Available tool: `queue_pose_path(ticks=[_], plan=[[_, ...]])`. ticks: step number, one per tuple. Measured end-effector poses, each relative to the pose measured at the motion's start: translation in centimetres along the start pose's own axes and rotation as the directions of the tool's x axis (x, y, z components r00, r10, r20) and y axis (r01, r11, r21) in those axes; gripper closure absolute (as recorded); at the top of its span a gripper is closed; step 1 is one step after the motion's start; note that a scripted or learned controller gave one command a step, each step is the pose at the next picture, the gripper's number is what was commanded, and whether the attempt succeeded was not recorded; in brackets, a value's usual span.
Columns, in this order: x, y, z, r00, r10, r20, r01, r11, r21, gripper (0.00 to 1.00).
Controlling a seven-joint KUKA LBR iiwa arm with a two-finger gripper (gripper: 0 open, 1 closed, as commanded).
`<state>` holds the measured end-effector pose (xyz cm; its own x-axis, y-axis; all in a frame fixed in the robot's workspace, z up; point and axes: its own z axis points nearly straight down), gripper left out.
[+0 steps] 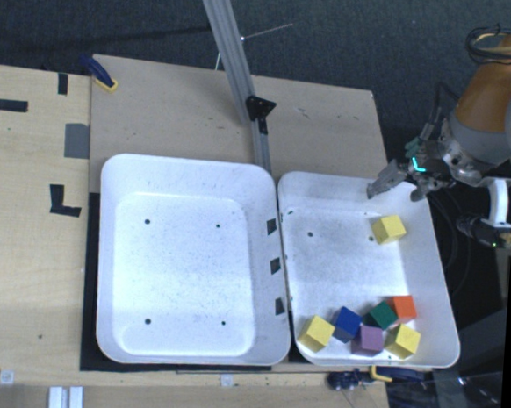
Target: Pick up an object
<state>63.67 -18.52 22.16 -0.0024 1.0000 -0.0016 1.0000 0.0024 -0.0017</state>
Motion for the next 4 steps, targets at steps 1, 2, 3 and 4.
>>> queue_pose_path(ticks=[1,2,3,4], plan=[[0.0,-0.7,4.5,1.000,0.001,-0.001,-0.001,1.000,0.004,0.00],[0.3,-1.2,10.4,1.000,0.000,0.001,0.000,1.000,-0.001,0.00],[0.1,-0.7,10.4,1.000,0.000,0.006,0.000,1.000,-0.022,0.00],[0.3,-0.7,9.7,1.000,-0.002,0.003,0.002,1.000,-0.018,1.00]])
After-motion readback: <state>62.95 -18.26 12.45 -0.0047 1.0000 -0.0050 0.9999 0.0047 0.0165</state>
